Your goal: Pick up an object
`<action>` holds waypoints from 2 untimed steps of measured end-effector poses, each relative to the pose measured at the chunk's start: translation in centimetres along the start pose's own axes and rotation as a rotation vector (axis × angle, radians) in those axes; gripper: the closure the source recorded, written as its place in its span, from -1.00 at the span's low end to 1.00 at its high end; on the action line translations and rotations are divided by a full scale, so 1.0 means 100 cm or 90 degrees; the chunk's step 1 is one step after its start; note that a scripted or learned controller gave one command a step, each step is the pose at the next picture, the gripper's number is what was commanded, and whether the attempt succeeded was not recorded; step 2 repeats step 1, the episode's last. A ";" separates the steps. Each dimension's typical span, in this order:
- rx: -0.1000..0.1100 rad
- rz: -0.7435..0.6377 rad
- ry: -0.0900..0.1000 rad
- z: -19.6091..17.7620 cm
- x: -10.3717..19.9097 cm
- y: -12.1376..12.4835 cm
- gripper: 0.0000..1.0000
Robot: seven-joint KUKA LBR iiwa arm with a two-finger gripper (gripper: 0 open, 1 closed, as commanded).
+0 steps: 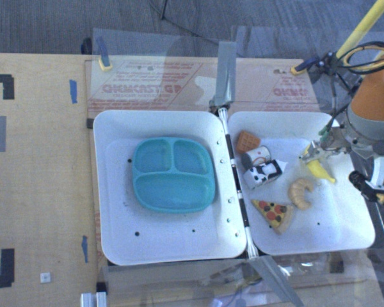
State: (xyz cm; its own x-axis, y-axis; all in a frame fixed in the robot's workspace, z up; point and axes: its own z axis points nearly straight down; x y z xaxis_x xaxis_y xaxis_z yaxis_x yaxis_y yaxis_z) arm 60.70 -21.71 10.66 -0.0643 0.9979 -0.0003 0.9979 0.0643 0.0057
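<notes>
Hovering over right white bin (345, 232) near its far right edge, gripper (321, 147) sits just above glossy yellow plastic banana (321, 169), placed for a grab | finger state: cannot tell | ridged tan croissant (301, 192) just beside; flat pizza slice (273, 213) toward near edge | smooth teal divided plate (174, 174) centres left bin (115, 235)

A light wooden bench top (38, 190) with black tape marks (1, 86) fills the left of the frame. Grey carpet floor (64, 11) runs along the top, crossed by dark cables (173, 8).
</notes>
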 end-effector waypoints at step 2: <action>0.002 -0.051 -0.001 -0.110 0.062 0.038 1.00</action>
